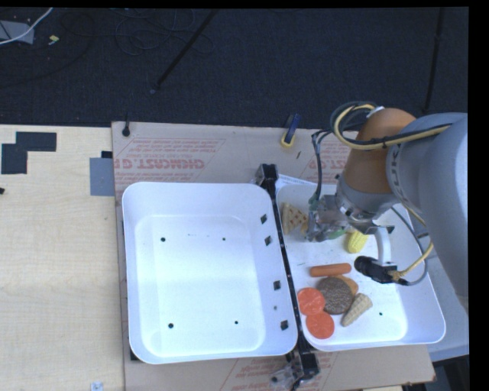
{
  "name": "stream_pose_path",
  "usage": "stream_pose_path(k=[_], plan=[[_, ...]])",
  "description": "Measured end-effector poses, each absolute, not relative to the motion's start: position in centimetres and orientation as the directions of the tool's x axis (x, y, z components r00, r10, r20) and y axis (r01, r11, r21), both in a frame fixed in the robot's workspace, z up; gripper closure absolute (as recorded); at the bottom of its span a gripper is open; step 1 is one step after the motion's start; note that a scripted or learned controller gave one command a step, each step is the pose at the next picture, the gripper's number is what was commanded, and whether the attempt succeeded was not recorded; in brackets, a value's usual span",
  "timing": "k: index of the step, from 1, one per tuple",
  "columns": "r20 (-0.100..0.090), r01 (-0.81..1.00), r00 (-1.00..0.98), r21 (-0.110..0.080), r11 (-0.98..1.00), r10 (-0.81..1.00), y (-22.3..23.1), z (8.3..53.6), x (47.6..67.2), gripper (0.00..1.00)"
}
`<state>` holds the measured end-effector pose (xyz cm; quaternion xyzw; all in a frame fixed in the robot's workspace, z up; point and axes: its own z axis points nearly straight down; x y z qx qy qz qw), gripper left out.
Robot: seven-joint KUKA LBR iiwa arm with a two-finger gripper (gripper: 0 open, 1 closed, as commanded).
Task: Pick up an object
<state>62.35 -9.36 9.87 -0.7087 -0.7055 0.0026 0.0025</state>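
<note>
The grey arm (428, 176) reaches in over the right bin (412, 321) (2 bins sit side by side). Its gripper (327, 223) hangs low at the far end, beside a waffle piece (295, 218) and yellow corn (356, 243). A hot dog (330, 269) lies nearer.

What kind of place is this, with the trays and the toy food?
Likely a robotics lab or test bench. A grey robot arm reaches over two white bins on a workbench, one holding toy food such as a hot dog, with loose cables behind.
</note>
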Motion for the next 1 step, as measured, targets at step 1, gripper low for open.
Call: stream_pose_path(k=[1], plan=[[0.001,1.000,0.003,-0.005,-0.003,1.000,-8.36,8.66,59.54,1.00]])
